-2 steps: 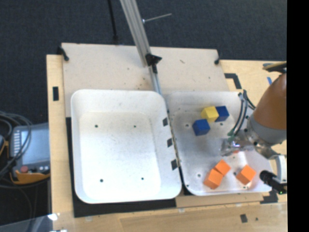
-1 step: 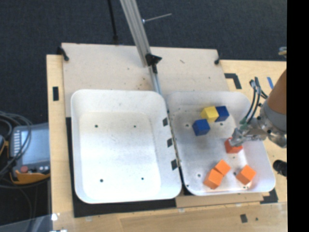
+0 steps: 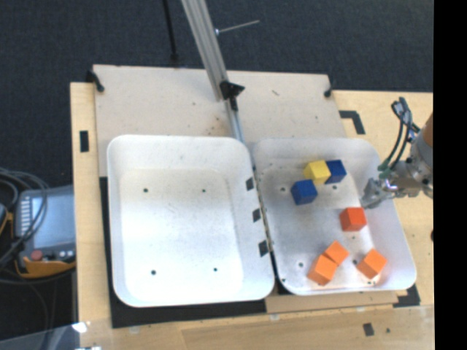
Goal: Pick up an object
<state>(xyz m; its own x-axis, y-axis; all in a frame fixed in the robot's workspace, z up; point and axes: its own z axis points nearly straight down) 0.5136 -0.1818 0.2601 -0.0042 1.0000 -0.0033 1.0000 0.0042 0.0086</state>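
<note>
The right bin holds several small cubes. A yellow cube sits near the back, touching a blue cube on its right, and another blue cube lies just in front of them. An orange-red cube rests mid-right. Two orange cubes sit together near the front, and a third orange cube lies at the front right. My gripper hangs over the right bin's right side, just above and to the right of the orange-red cube, with nothing visibly held.
The left bin lies beside the right one. A slanted aluminium post rises from the back between the bins. A pendant with cables sits off the bench at the left.
</note>
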